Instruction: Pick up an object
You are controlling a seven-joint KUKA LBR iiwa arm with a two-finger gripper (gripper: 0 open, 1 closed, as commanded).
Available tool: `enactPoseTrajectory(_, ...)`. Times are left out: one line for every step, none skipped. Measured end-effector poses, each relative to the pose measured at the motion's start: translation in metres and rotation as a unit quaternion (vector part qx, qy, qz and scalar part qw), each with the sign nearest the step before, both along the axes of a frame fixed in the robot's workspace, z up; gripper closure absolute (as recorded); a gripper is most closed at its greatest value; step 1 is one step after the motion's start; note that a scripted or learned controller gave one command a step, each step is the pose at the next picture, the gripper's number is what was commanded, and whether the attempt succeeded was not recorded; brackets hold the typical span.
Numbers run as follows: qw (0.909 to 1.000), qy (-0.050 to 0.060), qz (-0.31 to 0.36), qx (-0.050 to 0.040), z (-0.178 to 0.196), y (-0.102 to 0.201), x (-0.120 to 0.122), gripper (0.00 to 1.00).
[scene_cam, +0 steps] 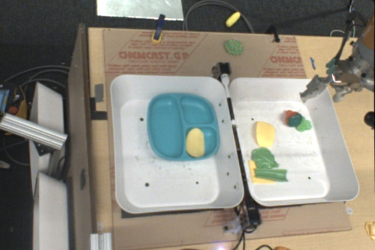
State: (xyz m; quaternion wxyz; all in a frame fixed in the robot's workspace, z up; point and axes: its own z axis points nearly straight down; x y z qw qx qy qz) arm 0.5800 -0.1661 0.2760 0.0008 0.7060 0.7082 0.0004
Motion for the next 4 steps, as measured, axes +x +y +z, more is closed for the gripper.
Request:
enactPoseTrajectory(1.0,0.002,-0.001,0.0,-0.113,-0.028,0.044,0.0)
enactPoseTrajectory(1.0,-0.001,0.001,-0.0008,-0.194,-0.016,0.042,0.0)
enactPoseTrajectory(1.0,-0.006,0.001,-0.0025,-0.177,-0.018,0.045,1.0)
enactPoseTrajectory(1.0,-0.001,0.003,0.0011,-0.19,0.039,0.065,1.0)
